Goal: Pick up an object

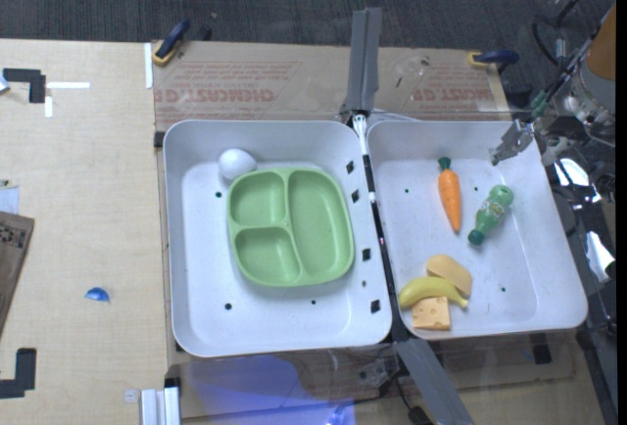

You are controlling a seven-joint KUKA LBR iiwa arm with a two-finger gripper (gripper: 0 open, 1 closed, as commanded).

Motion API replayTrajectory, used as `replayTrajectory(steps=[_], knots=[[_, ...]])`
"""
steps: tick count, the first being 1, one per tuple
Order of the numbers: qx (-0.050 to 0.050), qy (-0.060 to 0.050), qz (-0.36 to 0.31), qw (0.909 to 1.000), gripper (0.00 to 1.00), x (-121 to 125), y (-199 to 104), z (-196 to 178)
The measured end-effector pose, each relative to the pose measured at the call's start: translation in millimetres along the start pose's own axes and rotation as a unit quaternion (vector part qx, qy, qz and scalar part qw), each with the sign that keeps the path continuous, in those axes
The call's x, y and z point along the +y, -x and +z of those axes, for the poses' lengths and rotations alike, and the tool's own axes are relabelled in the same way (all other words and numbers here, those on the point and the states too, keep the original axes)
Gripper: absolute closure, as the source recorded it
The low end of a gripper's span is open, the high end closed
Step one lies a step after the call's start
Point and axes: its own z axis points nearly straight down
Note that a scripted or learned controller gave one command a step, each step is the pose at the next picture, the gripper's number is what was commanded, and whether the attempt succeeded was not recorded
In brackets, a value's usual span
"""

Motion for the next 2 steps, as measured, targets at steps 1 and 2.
replayTrajectory(steps=[1,2], knots=[[0.0,0.0,-0.113,0.9936,0.0,9,-39,35],[0.0,0.001,-0.141,0.99,0.0,-14,-69,122]])
